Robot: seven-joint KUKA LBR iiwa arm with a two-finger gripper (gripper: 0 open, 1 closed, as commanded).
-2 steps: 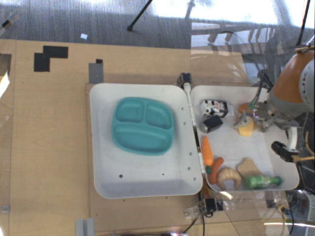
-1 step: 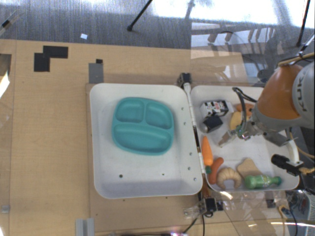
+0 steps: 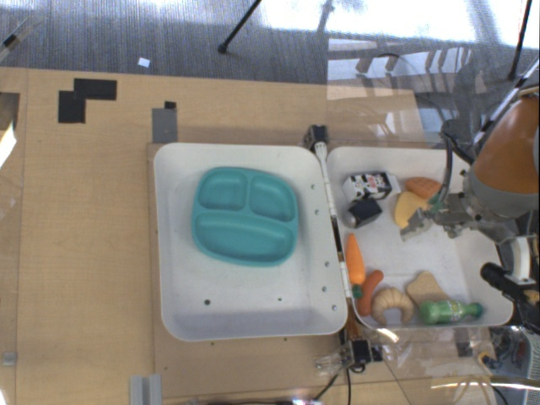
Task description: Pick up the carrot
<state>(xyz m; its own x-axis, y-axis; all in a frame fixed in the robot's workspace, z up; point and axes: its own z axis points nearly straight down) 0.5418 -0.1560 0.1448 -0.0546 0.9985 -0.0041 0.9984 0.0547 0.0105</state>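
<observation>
Against the right bin's (image 3: 472, 154) left wall lies a seemingly green-tipped orange carrot (image 3: 356, 262).

Orange carrot (image 3: 355, 260) lying lengthwise, right bin's left wall, prob. touching.

The scene is brightly and evenly lit, with daylight falling in pale patches across the grey floor (image 3: 169, 24) at the top, where thin dark stand legs (image 3: 249, 11) cast crossing shadows. The wooden surface (image 3: 84, 251) looks warm and matte, without hot spots. The left bin (image 3: 245, 319) shows a soft grey shadow along its near inner wall, and the teal plate (image 3: 245, 215) has a faint sheen. Glare streaks off clear plastic sheeting (image 3: 405, 116) near the right bin (image 3: 337, 160) and along the bottom edge. The arm (image 3: 510, 154) at the right is slightly blurred; small items in that bin look soft and low in detail.
</observation>
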